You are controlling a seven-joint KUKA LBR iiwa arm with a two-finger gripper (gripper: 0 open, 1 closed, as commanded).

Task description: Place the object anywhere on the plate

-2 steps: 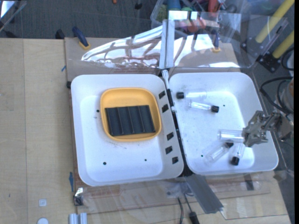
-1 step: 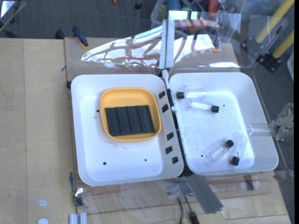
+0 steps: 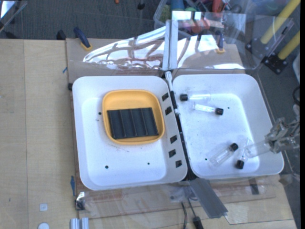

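**A:** Where do we find the hand, and what shape is it in?

**B:** We see the hand (image 3: 277, 140) as a thin, pale metal frame. It sits low over the right rim of the right bin (image 3: 257, 92), reaching in from the right edge. We cannot tell whether it is open or closed, because it blurs into the glassy thing beside it.

**A:** What lies closest to it?

**B:** The nearest vial (image 3: 251, 152) is a clear, slim cylinder with a black cap. Its long axis runs diagonally. The cap points down and left, and the clear end points up toward the hand. We cannot tell whether the two touch.

**A:** And further out?

**B:** A second vial (image 3: 222, 153) lies just left of it, slanted the other way with its cap up and right. Two more vials (image 3: 206, 108) lie nearly level near the top of the smooth white bin.

**A:** Where is the plate?

**B:** The plate (image 3: 110, 100) sits in the left bin (image 3: 90, 166), well apart from the vials. It is yellow and rounded-square, and it holds a dark ribbed insert (image 3: 132, 122). Both bins rest on a pale wood-grain surface (image 3: 33, 128).
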